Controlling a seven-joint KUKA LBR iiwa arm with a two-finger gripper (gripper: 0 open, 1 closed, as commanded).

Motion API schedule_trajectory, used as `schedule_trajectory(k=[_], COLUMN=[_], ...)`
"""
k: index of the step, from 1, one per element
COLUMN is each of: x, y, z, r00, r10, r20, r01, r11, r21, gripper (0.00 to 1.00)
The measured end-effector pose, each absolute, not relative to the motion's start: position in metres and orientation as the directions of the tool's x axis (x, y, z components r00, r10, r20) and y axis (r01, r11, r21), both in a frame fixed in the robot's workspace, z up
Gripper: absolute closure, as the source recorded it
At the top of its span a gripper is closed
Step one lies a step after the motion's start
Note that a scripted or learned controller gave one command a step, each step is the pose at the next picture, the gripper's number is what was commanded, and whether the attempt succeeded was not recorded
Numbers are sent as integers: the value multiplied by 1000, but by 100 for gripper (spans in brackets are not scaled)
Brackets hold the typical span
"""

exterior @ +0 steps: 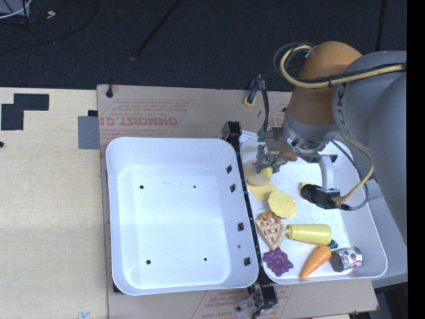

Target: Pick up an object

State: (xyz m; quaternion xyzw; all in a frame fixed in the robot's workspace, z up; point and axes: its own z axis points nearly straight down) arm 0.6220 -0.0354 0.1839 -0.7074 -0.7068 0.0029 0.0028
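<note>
Nearest me in the right bin (372, 271) I see a carrot (315, 261), purple grapes (277, 261), a waffle (269, 228) and a yellow bottle (309, 232). Farther back, my end effector (265, 163) hangs over a tan disc (255, 175); its grip state I cannot tell.

The arm (372, 111) runs off the right edge and covers the right bin's (372, 244) far corner. The gripper (265, 161) is a dark tangle, its fingers too small to read; a small yellowish thing (267, 172) beneath it, perhaps a toy, stays unclear.
</note>
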Motion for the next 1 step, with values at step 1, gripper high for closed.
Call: schedule_trajectory(k=[1], x=[623], y=[-36], z=[197], r00=[-1], r10=[1000], r20=[0], r01=[1000], r11=[1], r21=[-6], gripper=[100])
